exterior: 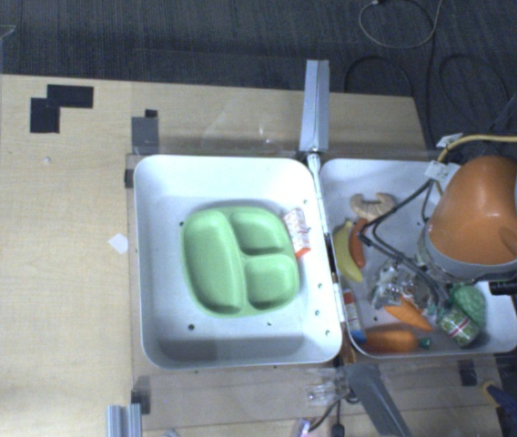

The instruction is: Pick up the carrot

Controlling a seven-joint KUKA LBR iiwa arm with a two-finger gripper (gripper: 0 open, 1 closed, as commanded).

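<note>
So the whole thing comes down to how the carrot (407, 314) sits relative to the gripper (395, 288). The carrot is in the right bin (504, 340), just below and slightly right of the gripper's metal end, close enough that they look like they're touching or nearly so. Its long axis runs diagonally, upper-left to lower-right. I'd guess the thin tip points lower-right, toward the green bottle (463, 317), but clutter hides the ends, so don't quote me. A second orange thing (391, 340) lies flatter along the bin's front wall below the carrot, so it's easy to mix them up. As for the fingers, honestly I can't tell how wide they are or whether anything's caught between them; it's a tangle of metal and cable. I'd want them straddling the carrot across that diagonal.
</note>
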